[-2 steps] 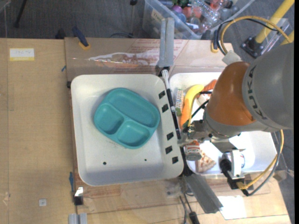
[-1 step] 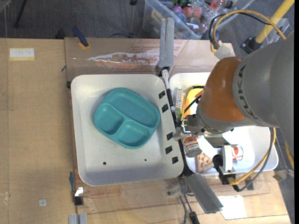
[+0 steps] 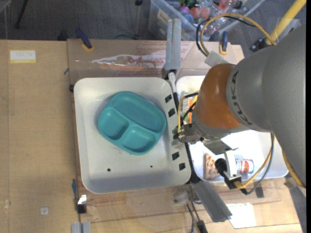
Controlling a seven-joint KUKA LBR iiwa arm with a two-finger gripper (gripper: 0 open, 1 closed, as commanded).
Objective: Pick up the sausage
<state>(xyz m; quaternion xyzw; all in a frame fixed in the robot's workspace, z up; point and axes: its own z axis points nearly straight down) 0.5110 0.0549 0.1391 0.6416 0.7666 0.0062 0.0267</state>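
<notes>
The arm (image 3: 272,81) is a thick, rounded grey casing with a smooth matte surface, filling the area above the wrist. Just below it sits 1 glossy orange band (image 3: 216,101), bulging like a ring. Yellow cables (image 3: 233,21) loop beyond the band, and another thin yellow cable (image 3: 266,161) curves beside the dark wrist hardware (image 3: 221,166).

Two shallow white bins side by side on a wooden bench (image 3: 34,144). In the left bin (image 3: 92,174), a teal divided plate (image 3: 132,122), tilted on its floor. Over the right bin (image 3: 277,166), the grey arm (image 3: 272,81) with its orange band (image 3: 216,101), hiding much of it. Beneath the arm, a small red-and-white can (image 3: 244,166) and a pizza-slice toy (image 3: 210,165). Beyond the bench, a clear tub of assorted objects (image 3: 206,1).
</notes>
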